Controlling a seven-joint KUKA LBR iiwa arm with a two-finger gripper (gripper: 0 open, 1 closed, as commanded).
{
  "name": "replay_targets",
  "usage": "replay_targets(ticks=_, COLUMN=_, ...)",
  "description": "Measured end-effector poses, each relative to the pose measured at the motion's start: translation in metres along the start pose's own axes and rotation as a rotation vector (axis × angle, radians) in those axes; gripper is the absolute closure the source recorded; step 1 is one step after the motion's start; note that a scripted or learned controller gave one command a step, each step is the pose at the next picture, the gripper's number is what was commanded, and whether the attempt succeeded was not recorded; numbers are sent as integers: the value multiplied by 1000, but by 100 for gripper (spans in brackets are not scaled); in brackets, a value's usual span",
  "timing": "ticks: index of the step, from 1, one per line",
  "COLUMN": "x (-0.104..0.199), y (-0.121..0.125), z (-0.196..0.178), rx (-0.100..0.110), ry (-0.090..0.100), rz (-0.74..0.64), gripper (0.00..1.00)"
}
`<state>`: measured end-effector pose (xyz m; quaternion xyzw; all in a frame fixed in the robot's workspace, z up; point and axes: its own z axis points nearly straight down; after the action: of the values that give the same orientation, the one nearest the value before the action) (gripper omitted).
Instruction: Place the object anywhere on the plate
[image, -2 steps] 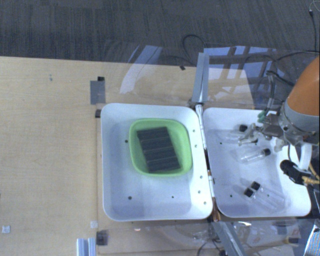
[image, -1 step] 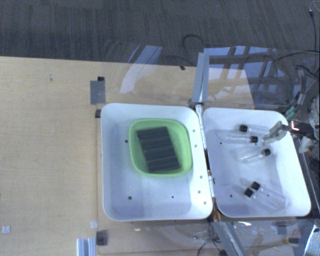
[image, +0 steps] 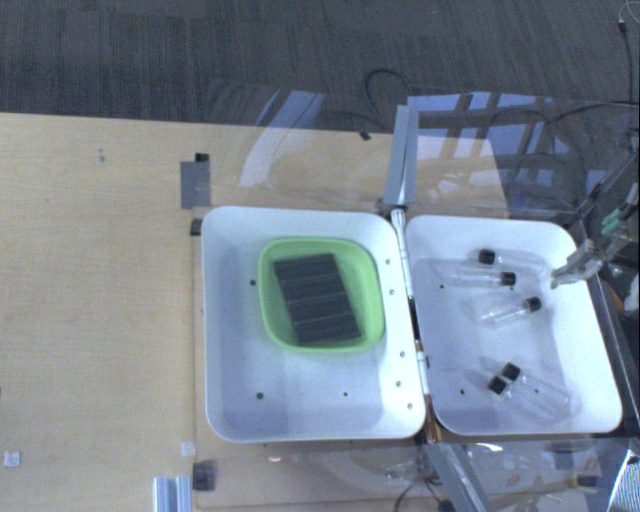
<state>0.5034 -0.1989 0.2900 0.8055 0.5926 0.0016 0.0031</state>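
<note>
A square green plate (image: 371, 290) lies in the left bin (image: 300, 410). A dark ribbed rectangular block (image: 316, 299) rests flat on it, slightly turned. In the right bin (image: 585, 400) lie several clear tubes with black caps: two near the back (image: 470, 270), one in the middle (image: 508, 312) and two at the front (image: 520, 388). My gripper (image: 576, 266) hangs at the right bin's far right rim, just right of the back tubes and apart from them. Nothing shows in its grasp.
A grey upright post (image: 400, 165) stands behind the seam between the bins. Cables and a metal frame (image: 560, 150) crowd the back right. Bare wooden bench (image: 90, 300) stretches to the left of the bins.
</note>
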Motion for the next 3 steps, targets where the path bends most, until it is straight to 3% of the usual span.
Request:
replay_targets(ticks=1, x=-4, y=-13, z=-27, rx=-3, ry=0, rz=81, gripper=0)
replay_targets(ticks=2, x=-2, y=-14, z=-35, rx=-3, ry=-1, rz=74, gripper=0)
replay_targets(ticks=3, x=-4, y=-14, z=-41, rx=1, ry=-1, rz=161, gripper=0)
